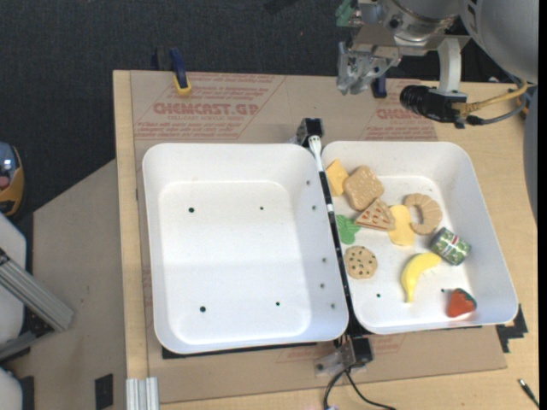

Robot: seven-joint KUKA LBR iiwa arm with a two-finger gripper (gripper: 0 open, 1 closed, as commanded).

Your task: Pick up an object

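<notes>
Your end effector (361, 82) hangs over the counter (222, 109) beyond the right bin (479, 203); you cannot tell its state. Below it lie a cracker (362, 187), doughnut (422, 213), banana (416, 274) and strawberry (460, 303).

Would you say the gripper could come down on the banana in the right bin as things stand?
Probably yes. The banana lies flat with bare bin floor around most of it, the can being its closest neighbour. The gripper hangs beyond the right bin, nothing between.
</notes>
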